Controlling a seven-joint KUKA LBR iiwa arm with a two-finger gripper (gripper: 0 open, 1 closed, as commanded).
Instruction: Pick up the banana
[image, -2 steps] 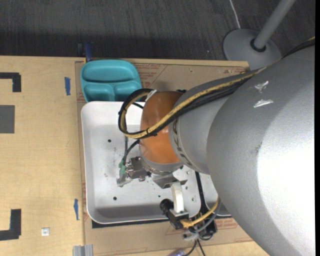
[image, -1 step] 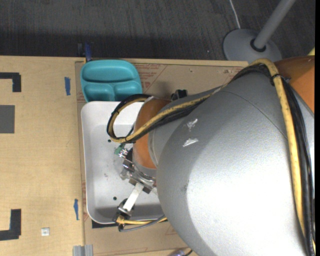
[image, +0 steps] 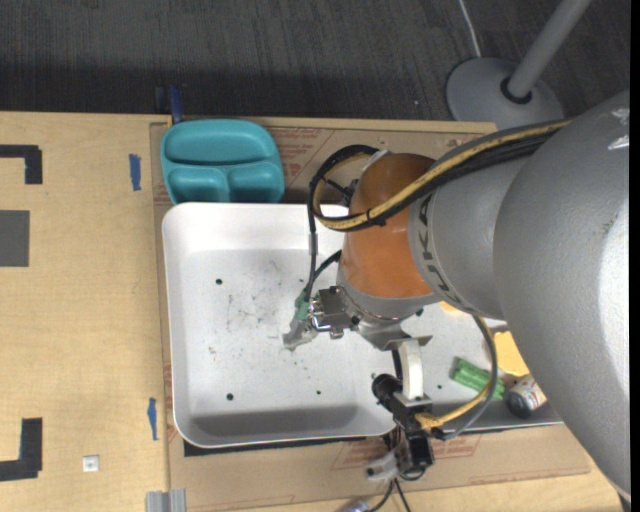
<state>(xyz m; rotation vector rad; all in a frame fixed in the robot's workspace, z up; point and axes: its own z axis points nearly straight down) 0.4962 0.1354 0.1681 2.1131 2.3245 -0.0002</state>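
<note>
We count one white bin (image: 200, 380), one teal tray (image: 222, 160), one green object (image: 470, 377); the jaws' state we cannot tell.

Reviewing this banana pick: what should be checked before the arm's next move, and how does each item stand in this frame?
1. Banana located: cannot tell. A yellow patch peeks out beside the arm, too hidden to identify.
2. Hand above the target: not ok. It hangs over the left bin, far from that patch.
3. Grasp state: cannot tell.
4. Room around the patch: probably not ok. A green object lies right beside it.
</note>
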